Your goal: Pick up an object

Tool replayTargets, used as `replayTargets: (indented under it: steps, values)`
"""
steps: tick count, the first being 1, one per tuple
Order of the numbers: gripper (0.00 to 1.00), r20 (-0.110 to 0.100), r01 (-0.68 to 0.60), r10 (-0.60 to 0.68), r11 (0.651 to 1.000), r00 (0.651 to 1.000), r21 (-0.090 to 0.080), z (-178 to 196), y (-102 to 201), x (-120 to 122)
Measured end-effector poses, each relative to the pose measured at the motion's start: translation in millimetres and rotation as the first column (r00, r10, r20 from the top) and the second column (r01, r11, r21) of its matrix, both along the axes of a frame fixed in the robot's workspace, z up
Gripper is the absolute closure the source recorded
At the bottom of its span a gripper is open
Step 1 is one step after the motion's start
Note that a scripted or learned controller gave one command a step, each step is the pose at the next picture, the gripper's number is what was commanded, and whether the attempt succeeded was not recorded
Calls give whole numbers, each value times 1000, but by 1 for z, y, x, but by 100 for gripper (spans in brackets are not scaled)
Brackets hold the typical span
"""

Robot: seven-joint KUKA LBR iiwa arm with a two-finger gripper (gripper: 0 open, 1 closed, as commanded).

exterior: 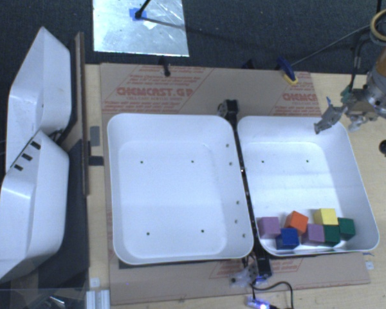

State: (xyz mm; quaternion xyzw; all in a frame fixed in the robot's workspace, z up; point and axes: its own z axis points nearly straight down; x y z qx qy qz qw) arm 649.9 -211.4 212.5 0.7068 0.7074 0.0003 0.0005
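Small coloured cubes, seven counted: two purple (268,226), two green (345,227), one orange (297,221), one yellow (325,216), one blue (287,237), clustered at the right shallow white plastic bin's (296,166) near edge. Hand (334,116) above far-right rim; finger state unclear.

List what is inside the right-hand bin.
The right bin holds small blocks bunched at its near edge: purple block, orange block, blue block, yellow block, green block. Anything beneath them is covered.
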Motion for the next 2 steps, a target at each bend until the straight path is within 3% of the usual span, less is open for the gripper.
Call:
replayTargets:
  steps: [1,2]
  values:
    - [0,-8,-1,1,1000,1000,3,-78,52,-65]
    - [100,1,0,0,1000,1000,0,-64,49,-63]
